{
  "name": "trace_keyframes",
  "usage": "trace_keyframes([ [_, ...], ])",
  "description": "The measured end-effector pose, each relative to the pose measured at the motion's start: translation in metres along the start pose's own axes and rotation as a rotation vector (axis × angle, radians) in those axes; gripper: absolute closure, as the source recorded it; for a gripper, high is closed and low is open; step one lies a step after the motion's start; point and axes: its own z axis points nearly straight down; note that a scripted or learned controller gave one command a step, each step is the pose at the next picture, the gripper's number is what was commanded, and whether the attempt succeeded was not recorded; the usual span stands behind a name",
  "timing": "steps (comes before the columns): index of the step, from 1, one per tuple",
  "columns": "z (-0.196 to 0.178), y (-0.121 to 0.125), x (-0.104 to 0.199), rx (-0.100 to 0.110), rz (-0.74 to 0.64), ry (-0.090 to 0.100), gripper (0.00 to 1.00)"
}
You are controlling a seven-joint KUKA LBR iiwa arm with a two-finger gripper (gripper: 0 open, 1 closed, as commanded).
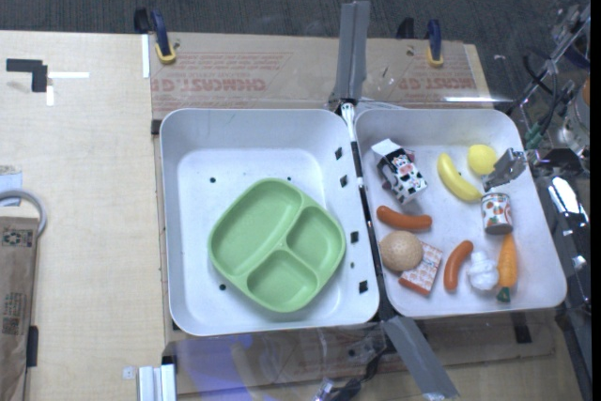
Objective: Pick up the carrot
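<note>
Where the right bin (526, 131) meets its right wall, the carrot (507, 263) is found near the front corner, just beside a white lump (483, 272) and below a small can (497, 213), with little room left around it. The hand (512, 166) is seen low over the bin's right side, near the lemon (482, 158); its finger spread cannot be told.

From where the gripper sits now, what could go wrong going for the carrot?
1. The carrot lies against the right bin's right wall, near the front corner, so a finger may strike the rim.
2. A white lump touches its left side, and a small can sits just above; either could be grabbed or shoved instead.
3. The gripper hovers near the lemon, so its path down likely crosses the can.
</note>
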Motion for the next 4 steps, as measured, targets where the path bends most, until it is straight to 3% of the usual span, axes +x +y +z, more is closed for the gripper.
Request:
trace_keyframes([
  [1,0.103,-0.036,-0.022,-0.004,-0.214,-0.001,0.0],
  [2,0.142,-0.055,-0.029,-0.004,-0.328,0.005,0.0],
  [3,0.092,-0.056,-0.014,-0.006,-0.208,-0.002,0.0],
  [4,0.141,-0.057,-0.016,-0.004,-0.333,-0.001,0.0],
])
